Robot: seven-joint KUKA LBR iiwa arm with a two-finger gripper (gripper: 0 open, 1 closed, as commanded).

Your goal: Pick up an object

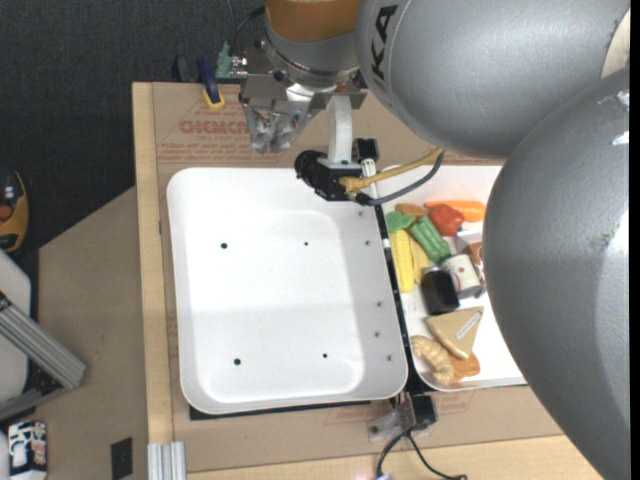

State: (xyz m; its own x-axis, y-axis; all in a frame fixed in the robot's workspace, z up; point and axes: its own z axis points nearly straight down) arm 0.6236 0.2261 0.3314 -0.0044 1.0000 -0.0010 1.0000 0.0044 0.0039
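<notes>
Scanning order: bottom edge of the camera view first, then upward to the far side.
Worktop (160, 268): brown board carrying both bins; printed lettering shows at its far edge.
Cable (400, 448): runs off the near edge, below the seam between the bins.
Left bin (190, 268): white and shallow; only small dark dots mark its floor.
Right bin (415, 353): holds all the candidate objects, packed along its left wall.
Ginger piece (438, 356): pale and knobbly, nearest item.
Wedge (455, 326): tan, triangular, just beyond the ginger piece.
Black item (438, 290): rounded, touching a small white-and-grey block on its right.
Corn (402, 256): yellow, lying along the divider.
Green item (430, 236): beside the corn.
Orange item (455, 211): farthest of the pile.
Black fixture (325, 176): at the far end of the divider, with a tan cable leading right.
Tool (268, 133): hangs beyond the far rim of the left bin, over the worktop, well apart from the objects. Nothing is between its tips; whether they stand apart or together cannot be told.
Arm (480, 58): grey, orange band above the wrist, entering from the right.
Task status: judged not started. No object is lifted. Remaining: travel to the right bin, descend, grasp, raise.
</notes>
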